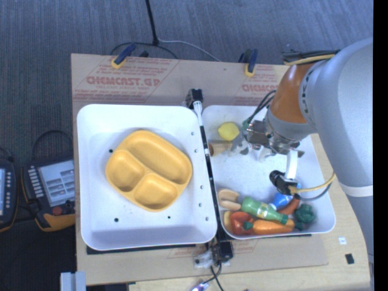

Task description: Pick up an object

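Two white bins: left bin [91,223] holds a yellow divided plate [148,169]; beside it, the right bin [324,214] keeps toy foods [267,214] heaped for picking, gripper [254,145] poised nearby above a yellow ball [228,131], finger state indiscernible.

A single fixed camera looks down at a slant from above the brown cardboard-covered worktop [151,80], far enough to frame both shallow white plastic bins [85,180] side by side and grey carpet beyond. The grey, orange-banded arm [327,96] enters from the right.
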You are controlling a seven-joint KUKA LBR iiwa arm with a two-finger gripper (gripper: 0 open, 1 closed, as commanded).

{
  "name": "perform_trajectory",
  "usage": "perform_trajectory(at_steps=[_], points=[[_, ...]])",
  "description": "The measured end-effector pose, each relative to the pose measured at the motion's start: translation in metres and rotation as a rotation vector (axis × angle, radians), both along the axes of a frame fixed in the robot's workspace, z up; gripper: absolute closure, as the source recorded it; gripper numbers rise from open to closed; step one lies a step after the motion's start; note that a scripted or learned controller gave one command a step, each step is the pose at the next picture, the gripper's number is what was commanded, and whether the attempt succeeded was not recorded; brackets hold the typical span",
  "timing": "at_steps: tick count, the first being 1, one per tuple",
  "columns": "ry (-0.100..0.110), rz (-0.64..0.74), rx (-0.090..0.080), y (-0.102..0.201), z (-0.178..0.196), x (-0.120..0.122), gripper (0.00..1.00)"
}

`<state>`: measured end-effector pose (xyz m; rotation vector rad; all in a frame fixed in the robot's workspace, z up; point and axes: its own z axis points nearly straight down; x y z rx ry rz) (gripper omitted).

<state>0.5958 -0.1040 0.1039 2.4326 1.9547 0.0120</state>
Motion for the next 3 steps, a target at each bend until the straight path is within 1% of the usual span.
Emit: perform_trajectory(at_steps=[1,2,3], points=[[0.021,0.070,0.009,-0.034,-0.002,0.058,0.00],[0.012,0.423,-0.002,-0.039,-0.010,0.043,0.00],[0.008,0.045,0.000,-0.024,-0.011,0.063,0.00]])
